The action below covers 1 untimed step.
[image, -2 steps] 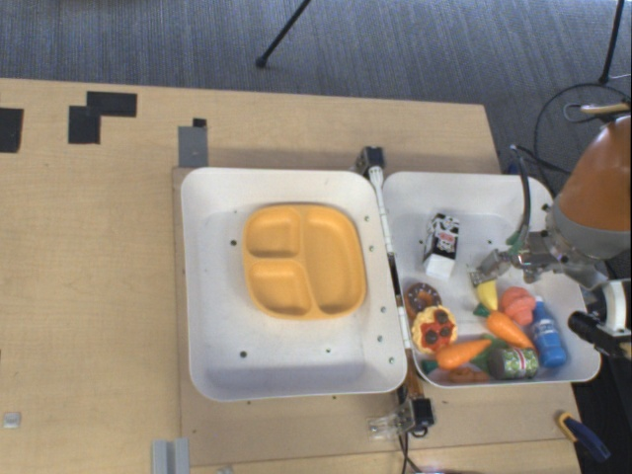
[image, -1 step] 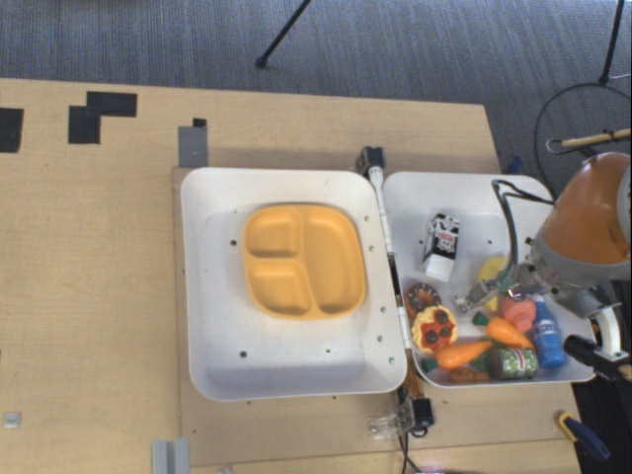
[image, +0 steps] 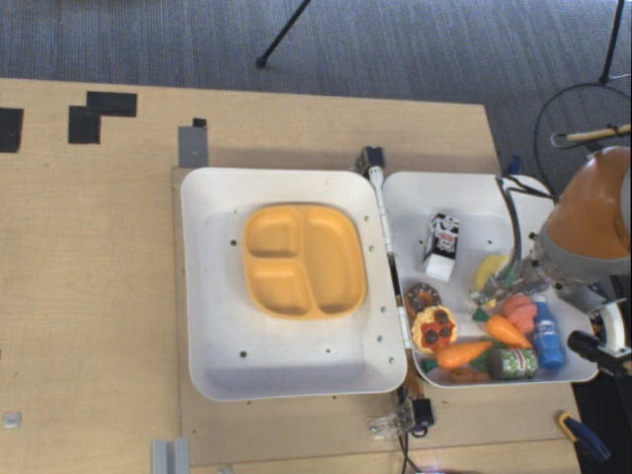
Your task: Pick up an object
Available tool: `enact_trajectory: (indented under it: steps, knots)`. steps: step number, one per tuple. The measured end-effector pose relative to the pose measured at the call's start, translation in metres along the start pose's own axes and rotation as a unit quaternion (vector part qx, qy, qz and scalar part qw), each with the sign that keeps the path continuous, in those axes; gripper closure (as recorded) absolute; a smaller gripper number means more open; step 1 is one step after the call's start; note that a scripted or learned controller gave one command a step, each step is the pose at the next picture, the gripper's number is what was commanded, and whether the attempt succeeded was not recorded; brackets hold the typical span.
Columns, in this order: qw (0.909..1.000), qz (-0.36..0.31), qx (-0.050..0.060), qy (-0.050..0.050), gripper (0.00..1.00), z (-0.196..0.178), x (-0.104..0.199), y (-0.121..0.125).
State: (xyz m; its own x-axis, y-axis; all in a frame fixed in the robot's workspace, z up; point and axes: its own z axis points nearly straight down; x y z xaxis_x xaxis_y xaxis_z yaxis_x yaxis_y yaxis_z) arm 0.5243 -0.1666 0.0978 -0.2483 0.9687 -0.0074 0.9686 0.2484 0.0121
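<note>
The right bin [image: 474,200] holds a heap of toy foods along its near side. A black-and-white carton [image: 442,239] stands apart near the middle, and a yellow banana [image: 489,269] lies to its right. Nearer the front are a small pizza [image: 434,327], two orange carrots [image: 462,354] [image: 508,331], a green can [image: 512,363], a blue bottle [image: 546,342] and a pink piece [image: 520,309]. My gripper [image: 504,286] reaches down from the right, low over the banana and the pink piece. Nothing is visibly held in it.
The left bin [image: 212,294] bears a yellow divided plate [image: 301,260] at its middle. The arm's orange band [image: 595,205] hangs over the right bin's far right edge. Wooden bench [image: 89,294] spreads to the left.
</note>
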Motion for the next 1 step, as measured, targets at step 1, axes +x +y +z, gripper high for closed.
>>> enact_trajectory:
  steps: [1]
  knots:
    - [1.0,0.0,0.0,0.0,0.0,0.0001,0.0001,-0.0002]
